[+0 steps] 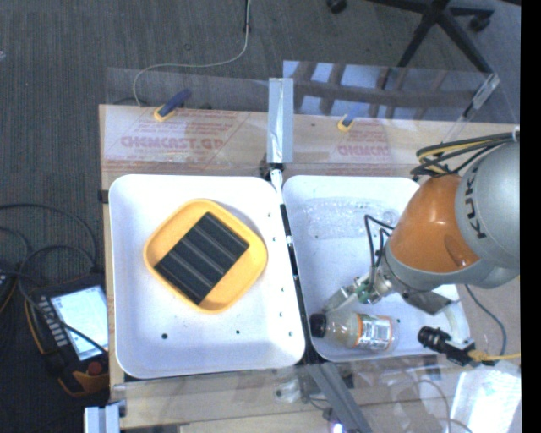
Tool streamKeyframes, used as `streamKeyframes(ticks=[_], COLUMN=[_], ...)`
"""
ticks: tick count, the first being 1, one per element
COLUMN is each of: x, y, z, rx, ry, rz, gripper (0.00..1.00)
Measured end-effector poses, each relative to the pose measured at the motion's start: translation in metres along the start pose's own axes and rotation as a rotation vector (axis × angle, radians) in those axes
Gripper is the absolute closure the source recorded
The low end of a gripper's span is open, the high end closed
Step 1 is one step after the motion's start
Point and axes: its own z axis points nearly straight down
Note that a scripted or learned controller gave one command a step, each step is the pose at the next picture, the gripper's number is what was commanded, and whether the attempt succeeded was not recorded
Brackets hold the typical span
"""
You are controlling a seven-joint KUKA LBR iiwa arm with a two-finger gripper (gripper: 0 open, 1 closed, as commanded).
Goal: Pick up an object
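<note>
- Where the table (pixel 211 139) shows past the bins, it is pale wood-coloured board with faded red lettering, two small clamps (pixel 172 104) on its far edge.
- Dark grey carpet (pixel 59 76) surrounds it; black chair legs (pixel 439 21) stand at the far right, cables trail on the left.
- A handheld controller with a lit screen (pixel 72 317) lies on the floor at near left.
- Left bin (pixel 135 338): white, shallow, holding a yellow rounded-square dish with a black ribbed panel (pixel 205 254) on top, set diagonally.
- Right bin (pixel 338 211): white, scuffed at the far side.
- Clear plastic bottle (pixel 355 329): lies on its side at the near edge of the right bin, black cap pointing left, orange-and-white label round the middle.
- Arm (pixel 456 228): grey with orange band, over the right bin's right half.
- End effector (pixel 362 292): just above the bottle, at its far side; whether it touches is unclear, and I cannot tell how it is set.
</note>
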Motion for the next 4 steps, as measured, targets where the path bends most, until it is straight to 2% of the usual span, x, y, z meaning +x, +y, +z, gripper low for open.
streamKeyframes(ticks=[1,2,3,4], x=[-0.070,-0.035,-0.067,-0.007], y=[-0.014,-0.015,0.000,-0.005], z=[-0.014,0.001,-0.022,0.001], rx=[0.022,0.006,0.023,0.006], ry=[0.013,0.000,0.013,0.000], rz=[0.280,0.112,0.307,0.219], gripper=[0.00,0.00,0.00,0.00])
